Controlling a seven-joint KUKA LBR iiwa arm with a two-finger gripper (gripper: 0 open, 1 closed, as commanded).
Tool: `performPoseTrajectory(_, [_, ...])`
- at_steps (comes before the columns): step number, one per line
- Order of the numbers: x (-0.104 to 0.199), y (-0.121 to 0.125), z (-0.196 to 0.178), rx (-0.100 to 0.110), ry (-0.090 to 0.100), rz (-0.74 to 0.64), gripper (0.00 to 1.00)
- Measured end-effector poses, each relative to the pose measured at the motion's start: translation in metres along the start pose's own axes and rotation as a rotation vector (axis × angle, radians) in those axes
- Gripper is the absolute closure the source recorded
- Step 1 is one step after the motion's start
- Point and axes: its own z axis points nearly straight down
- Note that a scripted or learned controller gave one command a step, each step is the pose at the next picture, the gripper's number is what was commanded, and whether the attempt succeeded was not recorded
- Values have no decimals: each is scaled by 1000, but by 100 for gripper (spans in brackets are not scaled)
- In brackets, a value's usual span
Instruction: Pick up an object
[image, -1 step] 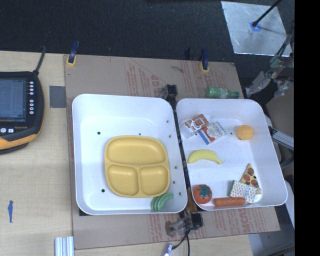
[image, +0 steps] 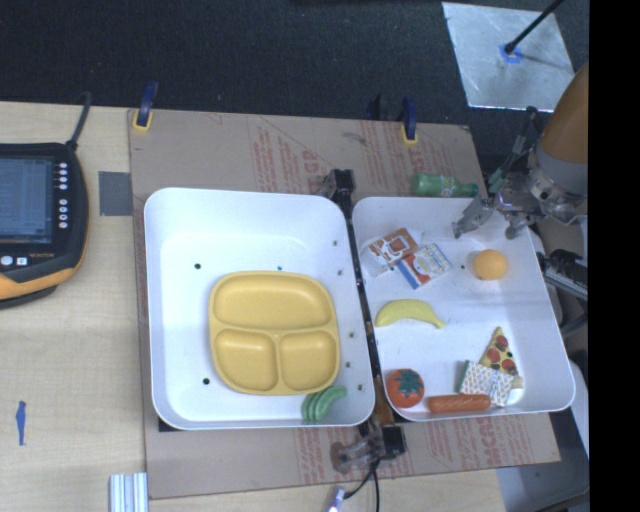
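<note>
Orange and round, the orange (image: 489, 264) sits in the upper right part of the right bin (image: 556, 340); matte skin, apart from all other items. Gripper (image: 493, 216) hangs just above it in the frame, over the bin's upper right edge, its two thin metal fingers splayed wide, nothing between them. Grey wrist with orange casing enters from the upper right of the frame.

Other contents of the right bin, smooth white plastic with rounded corners:
- two flat printed packets (image: 406, 256), red, white and blue, glossy, left of the orange
- yellow banana (image: 408, 314), curved, mid-bin
- red tomato (image: 404, 386) with green top, lower left corner
- red-orange sausage (image: 459, 404), long cylinder, along the lower edge
- pizza slice (image: 499, 354), triangular, with red spots, lower right
- pale checkered wedge (image: 486, 382) touching the pizza slice

Left bin (image: 180, 300), same white plastic, holds a yellow three-compartment tray (image: 273, 331), rounded and smooth, at its centre; a green pod-shaped item (image: 323, 403) lies at the bin's lower right corner.

Both bins rest on brown cardboard (image: 240, 140) clamped to a light wooden bench. A green object (image: 443, 185) lies on the cardboard above the right bin. Control pendant (image: 38, 220), black with orange trim, at the left edge.
</note>
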Motion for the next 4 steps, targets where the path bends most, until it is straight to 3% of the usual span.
performPoseTrajectory(1, [-3, -17, 10, -2, -2, 0, 0])
performPoseTrajectory(2, [-3, -29, 53, -6, -2, 0, 0])
performPoseTrajectory(3, [-3, -29, 42, -5, -2, -2, 100])
performPoseTrajectory(4, [64, -26, -45, -6, 1, 0, 100])
